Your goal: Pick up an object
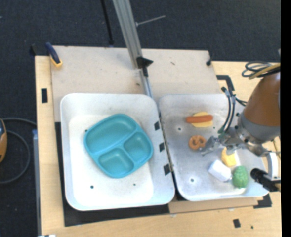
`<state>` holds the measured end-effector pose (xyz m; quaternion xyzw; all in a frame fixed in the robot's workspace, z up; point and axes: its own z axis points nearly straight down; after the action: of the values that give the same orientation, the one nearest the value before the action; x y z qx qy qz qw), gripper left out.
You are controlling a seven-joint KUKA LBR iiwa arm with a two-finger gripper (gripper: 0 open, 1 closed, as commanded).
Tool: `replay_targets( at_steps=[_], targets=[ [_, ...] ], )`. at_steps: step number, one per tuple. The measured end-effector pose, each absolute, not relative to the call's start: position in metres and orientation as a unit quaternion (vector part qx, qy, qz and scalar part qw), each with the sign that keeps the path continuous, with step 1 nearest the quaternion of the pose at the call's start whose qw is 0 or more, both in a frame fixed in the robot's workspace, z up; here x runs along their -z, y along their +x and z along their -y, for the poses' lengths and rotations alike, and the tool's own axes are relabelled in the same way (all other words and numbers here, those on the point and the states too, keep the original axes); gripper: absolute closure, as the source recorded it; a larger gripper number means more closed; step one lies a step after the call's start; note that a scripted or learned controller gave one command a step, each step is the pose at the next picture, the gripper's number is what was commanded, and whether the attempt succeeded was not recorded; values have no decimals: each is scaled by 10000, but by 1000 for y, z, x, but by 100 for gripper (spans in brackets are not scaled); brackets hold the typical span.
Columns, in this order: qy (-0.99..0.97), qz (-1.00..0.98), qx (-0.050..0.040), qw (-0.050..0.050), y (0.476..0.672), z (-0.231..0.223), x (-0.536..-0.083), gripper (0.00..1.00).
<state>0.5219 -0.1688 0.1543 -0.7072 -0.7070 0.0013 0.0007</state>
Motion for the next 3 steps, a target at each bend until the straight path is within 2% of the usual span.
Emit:
replay_targets(
  at_steps=[1, 2, 3],
  targets=[
    [-7072, 7070, -13, 10, 521, 170, -101, 0],
    [-7087, 7056, 10, -19, 523, 171, -116, 100],
    [-7059, 7083, 18, -33, 521, 163, -172, 100]
  ],
)
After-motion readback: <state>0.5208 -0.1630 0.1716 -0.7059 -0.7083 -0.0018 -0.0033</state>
